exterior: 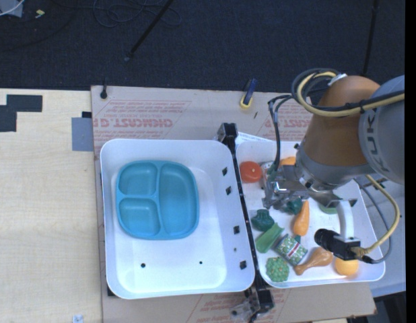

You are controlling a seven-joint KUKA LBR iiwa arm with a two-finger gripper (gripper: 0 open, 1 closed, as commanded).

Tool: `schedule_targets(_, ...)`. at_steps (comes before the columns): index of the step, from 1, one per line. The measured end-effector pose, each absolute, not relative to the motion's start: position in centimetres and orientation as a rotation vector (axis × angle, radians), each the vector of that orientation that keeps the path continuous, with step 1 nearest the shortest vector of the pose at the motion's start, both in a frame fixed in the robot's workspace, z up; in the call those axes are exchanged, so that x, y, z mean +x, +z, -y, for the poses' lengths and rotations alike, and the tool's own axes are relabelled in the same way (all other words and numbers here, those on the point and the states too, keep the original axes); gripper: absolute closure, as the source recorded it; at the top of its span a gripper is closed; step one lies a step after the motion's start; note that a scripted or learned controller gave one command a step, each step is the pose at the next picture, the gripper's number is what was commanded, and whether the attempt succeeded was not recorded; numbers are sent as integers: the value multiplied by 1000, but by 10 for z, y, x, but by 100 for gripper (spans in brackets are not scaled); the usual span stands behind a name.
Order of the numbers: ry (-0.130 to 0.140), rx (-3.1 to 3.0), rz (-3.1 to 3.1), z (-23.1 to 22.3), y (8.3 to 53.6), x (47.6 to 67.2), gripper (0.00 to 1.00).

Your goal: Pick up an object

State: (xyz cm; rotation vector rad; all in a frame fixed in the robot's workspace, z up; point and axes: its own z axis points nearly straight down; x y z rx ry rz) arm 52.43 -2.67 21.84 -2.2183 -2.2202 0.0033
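Over the right bin [377, 273], low above its middle: gripper [282, 192], hanging from the grey arm [386, 140] below its orange band. Cannot tell the width of the jaw opening from this angle, nor any grip on a thing.

Scattered within the right bin, all of the toy food. Near its far left corner: red tomato [250, 171], just beside the gripper. Along its far wall, partly under the arm: small orange piece [287, 161], too hidden to name. Just right of its middle, tilted, close to the gripper: carrot [301, 219]. Left of its middle, near the left wall: dark green broccoli [263, 219], with a green pepper [268, 237] touching it on the near side. Toward its near left corner: green, red and white patterned packet [291, 248] and, nearer the rim, knobbly green piece [277, 269]. Along its near wall: tan drumstick [314, 260], then yellow lemon [347, 268] toward the near right corner.

Pressed against the right bin's left wall: left bin [167, 271], holding a blue three-compartment plate [157, 199] in its far half, well apart from the gripper.
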Motion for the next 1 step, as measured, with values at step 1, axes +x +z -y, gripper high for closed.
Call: schedule_targets(1,5,-2219,2218,30,217,520,100)
